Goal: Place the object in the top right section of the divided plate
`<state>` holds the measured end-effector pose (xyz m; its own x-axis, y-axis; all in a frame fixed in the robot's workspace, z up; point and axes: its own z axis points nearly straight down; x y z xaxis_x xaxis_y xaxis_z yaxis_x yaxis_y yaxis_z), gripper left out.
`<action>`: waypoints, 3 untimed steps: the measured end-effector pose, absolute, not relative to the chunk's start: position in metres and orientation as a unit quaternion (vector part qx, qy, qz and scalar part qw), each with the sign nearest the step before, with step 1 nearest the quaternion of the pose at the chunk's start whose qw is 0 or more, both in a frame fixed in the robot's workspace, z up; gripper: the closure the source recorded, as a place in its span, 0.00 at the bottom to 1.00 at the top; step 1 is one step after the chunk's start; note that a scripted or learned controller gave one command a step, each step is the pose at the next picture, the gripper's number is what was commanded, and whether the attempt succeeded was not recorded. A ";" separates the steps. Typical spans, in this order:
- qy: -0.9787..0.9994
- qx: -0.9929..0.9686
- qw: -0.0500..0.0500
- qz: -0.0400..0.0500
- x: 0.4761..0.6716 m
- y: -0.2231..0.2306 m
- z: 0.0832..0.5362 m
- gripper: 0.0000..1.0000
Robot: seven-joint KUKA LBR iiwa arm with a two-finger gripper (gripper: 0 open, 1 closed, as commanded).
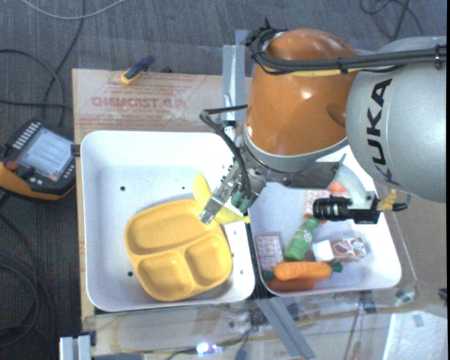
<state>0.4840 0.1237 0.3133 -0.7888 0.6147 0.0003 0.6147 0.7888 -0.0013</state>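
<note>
A yellow divided plate (pixel 178 247) lies in the left bin (pixel 105 193), with one large section at its upper left and two smaller ones at its lower right. My gripper (pixel 216 205) hangs over the plate's upper right edge, close to the wall between the two bins. It is shut on a flat pale yellow object (pixel 204 187), which shows on both sides of the metal fingers (pixel 223 193). The arm's orange band hides the gripper's upper part.
The right bin (pixel 386 272) holds a carrot (pixel 301 271), a green bottle (pixel 303 238), a small pinkish packet (pixel 268 250), a white and red package (pixel 349 249) and a red-and-white item (pixel 319 201). A teach pendant (pixel 34 160) lies left of the bench.
</note>
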 end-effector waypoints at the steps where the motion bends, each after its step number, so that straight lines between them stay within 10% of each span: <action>1: -0.999 -0.043 0.002 0.000 0.483 0.195 0.188 1.00; 2: -0.995 -0.096 -0.001 0.000 0.485 0.133 0.320 1.00; 3: -0.984 0.180 0.001 -0.001 0.484 0.171 0.244 1.00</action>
<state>0.4835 0.1712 0.2442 -0.9352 -0.3542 0.0010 -0.3542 0.9352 0.0021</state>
